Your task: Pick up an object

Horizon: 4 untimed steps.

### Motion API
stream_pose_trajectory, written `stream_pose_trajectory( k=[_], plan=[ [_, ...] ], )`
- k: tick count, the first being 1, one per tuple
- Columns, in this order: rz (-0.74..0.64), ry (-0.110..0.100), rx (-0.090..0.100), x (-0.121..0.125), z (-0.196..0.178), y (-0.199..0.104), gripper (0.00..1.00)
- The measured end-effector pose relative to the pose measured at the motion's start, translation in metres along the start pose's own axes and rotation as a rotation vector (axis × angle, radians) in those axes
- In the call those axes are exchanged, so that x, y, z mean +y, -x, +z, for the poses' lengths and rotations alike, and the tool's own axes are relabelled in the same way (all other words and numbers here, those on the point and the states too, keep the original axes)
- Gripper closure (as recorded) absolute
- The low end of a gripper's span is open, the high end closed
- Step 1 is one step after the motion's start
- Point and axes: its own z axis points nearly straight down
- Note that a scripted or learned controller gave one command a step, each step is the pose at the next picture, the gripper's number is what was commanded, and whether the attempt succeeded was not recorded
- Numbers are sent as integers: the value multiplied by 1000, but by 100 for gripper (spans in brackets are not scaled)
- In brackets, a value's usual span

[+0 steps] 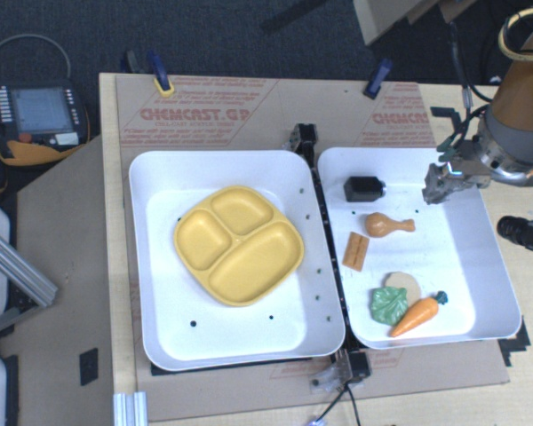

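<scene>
With the gripper (437,187) hovering at the far right of the right bin (489,264) — whether its fingers are apart cannot be told — a pick is best made by centring it over the black block (363,187) just left — "CHEMCAST G.P." is read on the bench (249,105).
</scene>
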Motion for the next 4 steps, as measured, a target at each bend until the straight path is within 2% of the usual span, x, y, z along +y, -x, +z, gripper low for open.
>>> stream_pose_trajectory(
  k=[1,2,3,4],
  plan=[
    [-3,-8,4,-4,2,-48,100],
    [-4,-4,3,14,10,-101,100],
    [-4,-4,3,17,10,-145,100],
    [-5,-4,4,27,17,-205,100]
  ],
)
